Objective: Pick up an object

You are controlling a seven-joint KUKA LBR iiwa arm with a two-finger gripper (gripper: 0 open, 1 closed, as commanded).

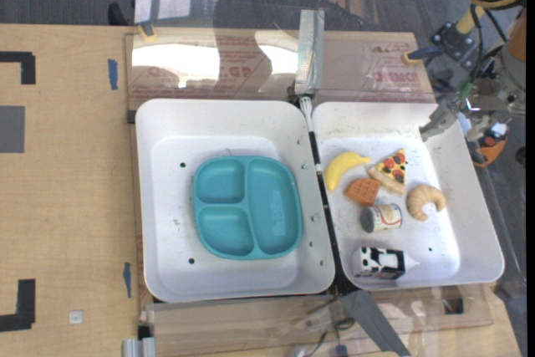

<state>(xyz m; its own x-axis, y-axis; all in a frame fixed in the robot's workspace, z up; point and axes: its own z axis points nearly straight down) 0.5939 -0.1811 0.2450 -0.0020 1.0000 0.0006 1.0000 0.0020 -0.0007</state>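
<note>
Up at the far right corner of the right white bin hangs the robot's grey metal gripper, over the bin's rim. It holds nothing, and I cannot tell how it is set.

Well apart from it, in the middle of that bin, lie the toys. A yellow plastic banana is on the left, near a slice of toy pizza. Just below them sits a small brown waffle, and to the right a tan croissant. A little white can lies on its side under the waffle. Closest to me is a black and white toy cow.

In the left white bin sits a teal plastic plate with three sections.
</note>
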